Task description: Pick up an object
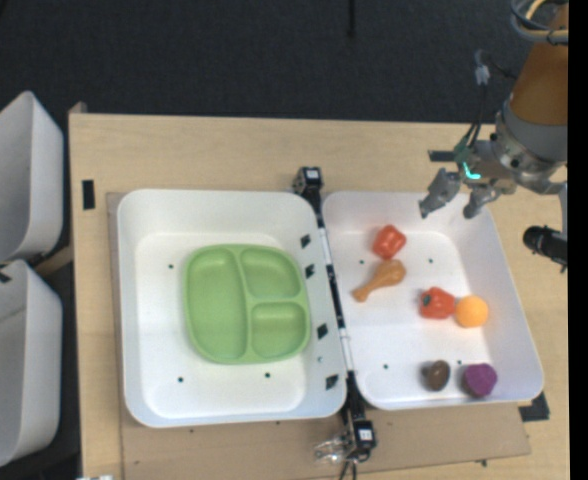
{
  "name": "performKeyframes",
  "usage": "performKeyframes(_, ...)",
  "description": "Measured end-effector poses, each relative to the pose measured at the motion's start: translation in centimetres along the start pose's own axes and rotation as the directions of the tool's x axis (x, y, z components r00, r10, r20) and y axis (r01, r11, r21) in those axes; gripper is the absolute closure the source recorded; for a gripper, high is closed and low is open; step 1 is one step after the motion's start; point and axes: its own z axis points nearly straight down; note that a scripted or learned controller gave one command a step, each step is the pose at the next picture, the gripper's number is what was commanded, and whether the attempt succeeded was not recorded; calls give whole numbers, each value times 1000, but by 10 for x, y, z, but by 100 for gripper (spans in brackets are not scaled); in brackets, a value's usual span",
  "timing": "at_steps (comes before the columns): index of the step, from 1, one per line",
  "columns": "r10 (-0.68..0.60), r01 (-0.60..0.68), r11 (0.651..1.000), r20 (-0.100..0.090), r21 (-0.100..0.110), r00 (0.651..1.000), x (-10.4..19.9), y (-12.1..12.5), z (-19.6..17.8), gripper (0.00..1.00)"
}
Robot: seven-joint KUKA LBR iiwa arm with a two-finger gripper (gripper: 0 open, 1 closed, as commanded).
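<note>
Red pepper (389, 239) in right bin (504, 268); end effector (456, 198) above, apparently spread, holding nothing

Camera looks down aslant on both bins (134, 388), seemingly from above.

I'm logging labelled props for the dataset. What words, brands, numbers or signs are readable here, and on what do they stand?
None can be read.
The green divided plate, the toy foods in the right bin and both bins' walls are plain.
The small black clips on the bin edges are too small to show any marking.
</note>
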Motion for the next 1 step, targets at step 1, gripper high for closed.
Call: performKeyframes(1, 0, 0, 1000, 0, -3, 1000, 0, 1, -1, 0)
